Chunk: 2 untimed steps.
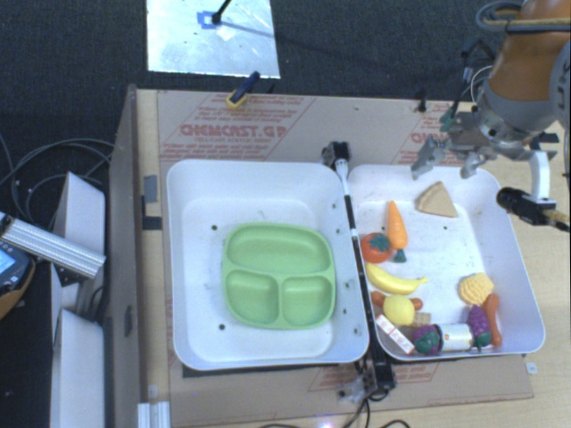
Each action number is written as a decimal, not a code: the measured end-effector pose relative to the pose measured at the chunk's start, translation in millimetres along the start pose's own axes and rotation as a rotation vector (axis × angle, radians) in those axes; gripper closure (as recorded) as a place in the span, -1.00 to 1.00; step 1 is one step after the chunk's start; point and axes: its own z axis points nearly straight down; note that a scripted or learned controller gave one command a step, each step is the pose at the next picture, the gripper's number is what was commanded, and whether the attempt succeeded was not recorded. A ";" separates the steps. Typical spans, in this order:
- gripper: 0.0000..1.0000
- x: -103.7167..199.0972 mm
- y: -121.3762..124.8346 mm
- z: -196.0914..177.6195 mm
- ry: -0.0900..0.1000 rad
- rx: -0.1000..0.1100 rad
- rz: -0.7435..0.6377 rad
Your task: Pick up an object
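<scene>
the pincer hangs spread wide and empty above the right bin's far rim. the step looks like the approach. the nearest object, a tan wedge, lies just below it; next it must descend and close around that.

Arm cropped at right edge

Cardboard-topped bench bears two white bins side by side.
</scene>
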 end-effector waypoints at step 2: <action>-1.00 17.4 -7.6 167.8 0.000 0.000 0.002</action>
